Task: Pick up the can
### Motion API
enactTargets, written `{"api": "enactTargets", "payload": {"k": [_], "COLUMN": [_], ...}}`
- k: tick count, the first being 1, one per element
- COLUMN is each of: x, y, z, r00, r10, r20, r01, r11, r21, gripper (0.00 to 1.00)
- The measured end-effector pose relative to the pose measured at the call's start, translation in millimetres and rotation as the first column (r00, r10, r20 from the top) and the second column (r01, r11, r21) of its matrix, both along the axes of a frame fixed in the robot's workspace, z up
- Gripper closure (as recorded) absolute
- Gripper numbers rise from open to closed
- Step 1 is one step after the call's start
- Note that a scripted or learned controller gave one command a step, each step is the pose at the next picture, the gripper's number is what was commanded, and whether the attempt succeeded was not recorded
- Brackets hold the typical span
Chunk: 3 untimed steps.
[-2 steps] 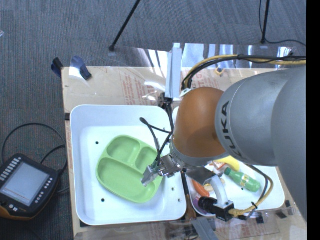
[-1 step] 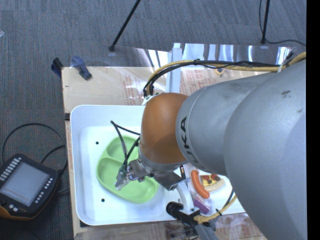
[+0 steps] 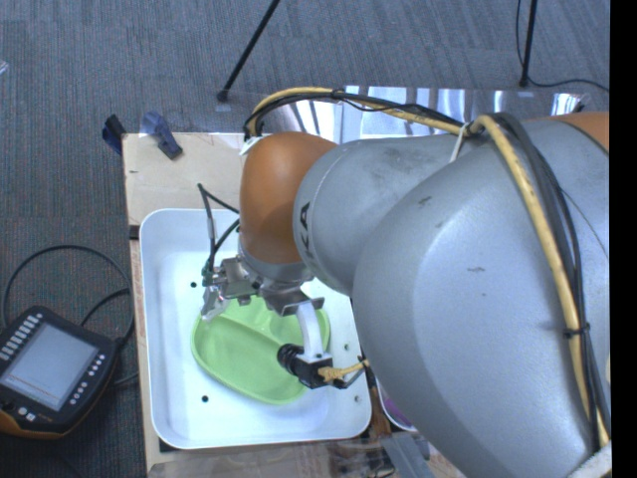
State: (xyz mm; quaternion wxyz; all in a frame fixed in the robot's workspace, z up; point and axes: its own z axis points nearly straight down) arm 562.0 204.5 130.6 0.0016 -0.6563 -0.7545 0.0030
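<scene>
At the counter (image 3: 179, 172), can: position cannot be told. The arm (image 3: 448, 297) reaches in from the right and covers the whole right side of the bench.

Hand (image 3: 261, 309): low over the left bin (image 3: 159, 366), directly above the upper edge of a pale green dish (image 3: 234, 357). Whether it is released, clenched or grasping anything cannot be told; the wrist housing blocks the view from above. Nothing is visibly held.

Green dish: shallow, rounded, lying flat on the bin floor, centre to lower right of the bin. Its upper part is hidden under the hand. A black fitting with a yellow tip (image 3: 318, 371) hangs off the hand's white side bracket and overlaps the dish's right rim.

Left bin: white, shallow, rounded corners, with bare floor along the left and bottom sides. A few small dark specks on the floor.

Orange band (image 3: 274, 202): bulbous, just above the wrist, over the top edge of the bin. A yellow cable (image 3: 542, 227) runs along the grey arm casing.

Counter: pale wood, bare strip behind the bin. A blue clamp (image 3: 159, 133) and a black clip (image 3: 112, 130) sit at its far left corner.

Floor: grey carpet. A teach pendant (image 3: 50, 368) with a lit screen lies to the left of the counter, its cable looped beside it. A stand leg (image 3: 254, 38) crosses the carpet behind.
</scene>
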Motion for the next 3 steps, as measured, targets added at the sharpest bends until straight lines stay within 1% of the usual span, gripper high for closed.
{"api": "enactTargets", "payload": {"k": [1,2,3], "x": [-45.1,-83.9,-86.6], "y": [10.9,-42.6,-78.6], "z": [-32.3,65.6,-42.2], "r00": [0.960,0.980,0.867], "r10": [0.276,0.200,0.498], "r20": [0.037,0.001,0.004], "r01": [-0.276,-0.200,-0.498], "r11": [0.961,0.980,0.867], "r21": [-0.001,0.002,0.005], "gripper": [0.00,0.00,0.00]}}
